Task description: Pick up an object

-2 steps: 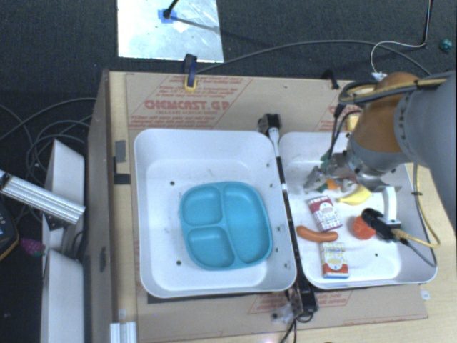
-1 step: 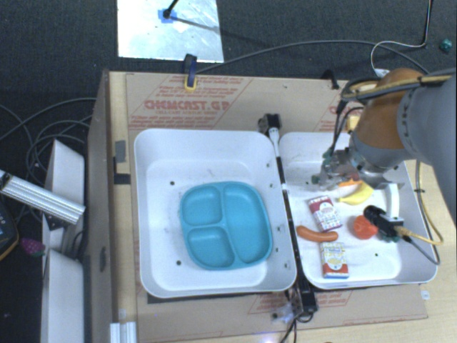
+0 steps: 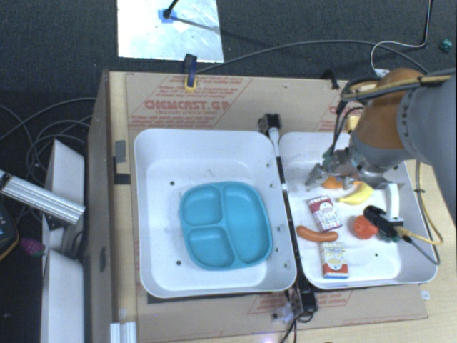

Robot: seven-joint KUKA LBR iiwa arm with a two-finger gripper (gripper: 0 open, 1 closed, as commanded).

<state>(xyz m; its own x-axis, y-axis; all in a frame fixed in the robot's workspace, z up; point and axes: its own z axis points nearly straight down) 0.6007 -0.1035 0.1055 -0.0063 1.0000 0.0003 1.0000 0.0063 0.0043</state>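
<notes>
My gripper (image 3: 323, 173) hangs low over the upper middle of the right bin (image 3: 308, 147), at the end of the grey arm with its orange band. Just under and beside it lies a small orange piece (image 3: 333, 184), touching or nearly touching the gripper. A yellow banana (image 3: 355, 194) lies right of that. Below them are a red and white box (image 3: 323, 213), a red sausage (image 3: 316, 234), a red round fruit (image 3: 363, 226) and a second small box (image 3: 333, 259). Nothing is visibly lifted.
The left bin (image 3: 164, 156) holds a blue divided plate (image 3: 225, 224). A black divider rail (image 3: 283, 191) runs between the two bins. Cables trail across the floor left of the bench and along its back edge.
</notes>
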